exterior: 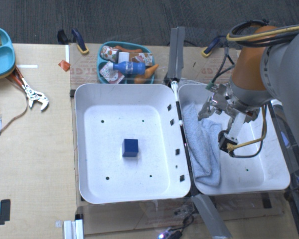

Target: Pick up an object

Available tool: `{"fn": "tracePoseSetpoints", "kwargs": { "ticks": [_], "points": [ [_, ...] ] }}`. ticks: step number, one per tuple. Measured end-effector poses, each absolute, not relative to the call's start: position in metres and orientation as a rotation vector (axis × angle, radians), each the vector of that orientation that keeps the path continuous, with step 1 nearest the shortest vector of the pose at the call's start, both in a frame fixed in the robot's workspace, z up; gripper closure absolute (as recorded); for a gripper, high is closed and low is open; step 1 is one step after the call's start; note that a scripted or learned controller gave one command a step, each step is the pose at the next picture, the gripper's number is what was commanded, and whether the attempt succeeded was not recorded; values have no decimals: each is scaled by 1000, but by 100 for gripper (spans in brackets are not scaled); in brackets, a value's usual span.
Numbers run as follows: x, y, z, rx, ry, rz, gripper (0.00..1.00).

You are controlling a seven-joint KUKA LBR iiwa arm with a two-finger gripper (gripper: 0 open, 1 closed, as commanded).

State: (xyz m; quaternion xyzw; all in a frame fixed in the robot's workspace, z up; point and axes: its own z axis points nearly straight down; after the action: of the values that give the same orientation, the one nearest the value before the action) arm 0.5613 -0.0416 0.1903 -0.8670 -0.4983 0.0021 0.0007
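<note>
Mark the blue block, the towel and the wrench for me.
blue block [130, 146]: camera view, on its top face.
towel [202, 144]: camera view, on the middle of the cloth.
wrench [35, 97]: camera view, on the metal shaft near its head.

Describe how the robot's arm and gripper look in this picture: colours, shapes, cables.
The arm is bulky, rounded and grey, with an orange band above the wrist. Black and yellowish cables loop over that band. The gripper is a smaller assembly of silvery metal parts.
</note>
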Motion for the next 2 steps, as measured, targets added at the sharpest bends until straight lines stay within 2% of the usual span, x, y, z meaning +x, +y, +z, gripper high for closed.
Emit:
{"fn": "tracePoseSetpoints", "kwargs": {
  "ticks": [2],
  "points": [
    [561, -150, 249, -2669, -1658, 3, 0]
  ]
}}
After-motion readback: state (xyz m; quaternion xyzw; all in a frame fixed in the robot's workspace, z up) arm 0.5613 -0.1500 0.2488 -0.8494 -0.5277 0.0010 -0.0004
